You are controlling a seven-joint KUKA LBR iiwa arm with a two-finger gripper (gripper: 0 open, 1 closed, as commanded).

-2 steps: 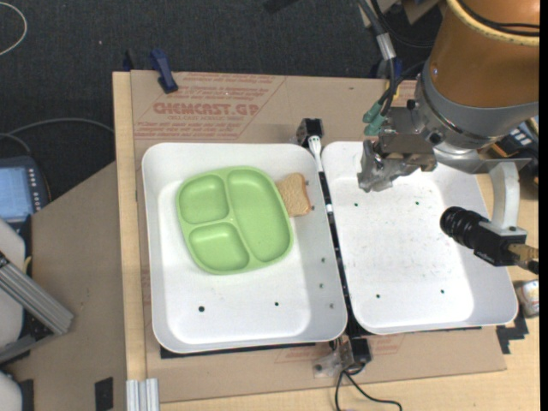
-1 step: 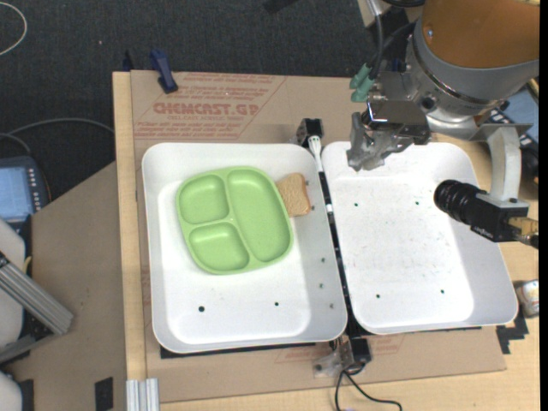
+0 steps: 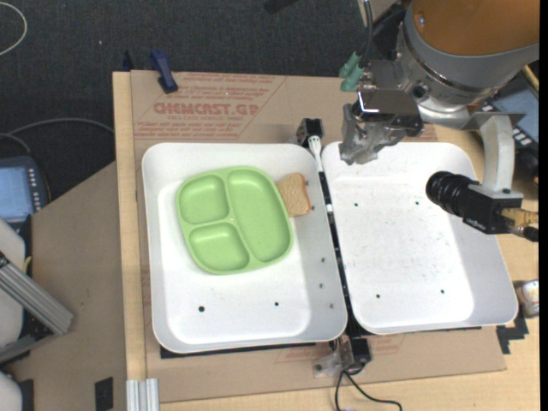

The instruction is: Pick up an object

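Grey and metallic, the gripper (image 3: 358, 151) hung over the far left corner of the right bin (image 3: 411, 272), close to the wall which that bin shared with its neighbour. Whether it was open or closed could not be told from this slanted view, and nothing could be seen held in it. Behind it the arm (image 3: 467, 54) came in from the right, with its orange band (image 3: 471, 2) at the top edge of the picture. The things that could be picked up both lay in the left bin (image 3: 257, 306), well apart from the gripper. A green plate (image 3: 235, 219) with three compartments lay flat near the middle of that bin, a little toward the far side. A tan piece (image 3: 295, 193), flat and roughly rectangular, perhaps a biscuit or a bit of sponge, lay just beside the plate on its right. It seemed to touch the plate's rim, and it sat between the plate and the right wall of the bin. The floor of the right bin showed small dark specks and a few dark dots. Both bins rested on a sheet of cardboard (image 3: 214, 101) with red printed letters. A blue clip (image 3: 163, 69) held the far left edge of the cardboard, and a small black clip (image 3: 308, 131) sat at the far end of the line where the two bins met.
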